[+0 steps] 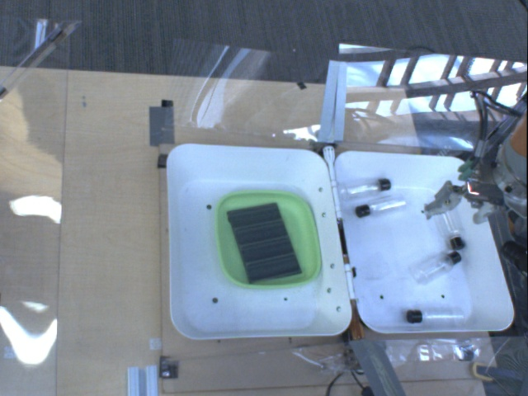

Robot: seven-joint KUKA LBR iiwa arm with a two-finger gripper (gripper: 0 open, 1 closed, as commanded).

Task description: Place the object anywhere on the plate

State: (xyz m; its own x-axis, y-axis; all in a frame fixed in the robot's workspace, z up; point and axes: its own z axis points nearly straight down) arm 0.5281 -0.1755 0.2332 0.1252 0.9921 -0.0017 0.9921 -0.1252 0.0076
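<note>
Inside the left bin (190,304) sits a green plate (309,246), and a dark ribbed block (263,242) lies flat on it, turned a little askew. Beside it, the right bin (483,312) holds several clear tubes with black caps: two near its upper left (369,187), (378,208), two toward the right side (451,231), (435,266), and one by the lower edge (429,314). Over that bin's upper right the gripper (459,203) hangs with its fingers spread apart, and nothing shows between them.
</note>
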